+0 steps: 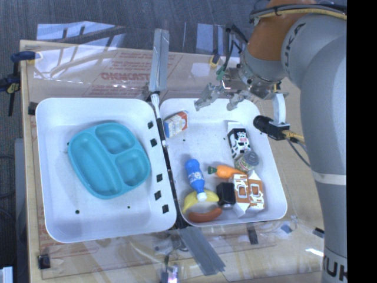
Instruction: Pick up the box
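Note:
A small white and orange box (175, 124) lies at the far left corner of the right bin (207, 135). A cow-print carton (238, 142) lies near the bin's right wall. An orange and white carton (248, 193) rests at the near right corner. My gripper (216, 104) hangs open above the bin's far rim, to the right of and beyond the small box. Nothing is between its fingers.
The right bin also holds a blue bottle (195, 178), a banana (191, 203), a sausage (203, 215), a carrot (224, 171), a black object (225, 193) and a round can (251, 159). A blue divided plate (109, 159) lies in the left bin (53, 217).

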You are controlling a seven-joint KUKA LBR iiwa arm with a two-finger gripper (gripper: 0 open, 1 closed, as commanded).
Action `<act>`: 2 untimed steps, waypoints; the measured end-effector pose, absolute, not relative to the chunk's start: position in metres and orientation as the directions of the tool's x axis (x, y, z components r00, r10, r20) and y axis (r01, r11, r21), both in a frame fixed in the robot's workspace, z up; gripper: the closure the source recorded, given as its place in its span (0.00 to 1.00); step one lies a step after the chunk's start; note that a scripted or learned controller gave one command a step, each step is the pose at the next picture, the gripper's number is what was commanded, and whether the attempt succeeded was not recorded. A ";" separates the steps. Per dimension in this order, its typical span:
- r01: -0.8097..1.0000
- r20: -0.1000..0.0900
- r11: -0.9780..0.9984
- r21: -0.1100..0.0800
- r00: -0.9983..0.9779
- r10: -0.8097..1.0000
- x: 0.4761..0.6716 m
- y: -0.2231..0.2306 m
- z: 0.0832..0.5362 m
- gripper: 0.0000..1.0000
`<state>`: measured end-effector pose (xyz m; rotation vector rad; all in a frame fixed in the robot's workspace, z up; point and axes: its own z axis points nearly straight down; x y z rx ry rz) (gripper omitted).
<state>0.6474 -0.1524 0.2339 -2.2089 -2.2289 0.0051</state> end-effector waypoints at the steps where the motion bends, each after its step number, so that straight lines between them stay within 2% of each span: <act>1: 1.000 0.000 0.018 -0.005 -0.018 1.000 0.656 -0.132 0.090 0.00; 2: 1.000 0.001 0.022 -0.005 -0.022 1.000 0.657 -0.131 0.101 1.00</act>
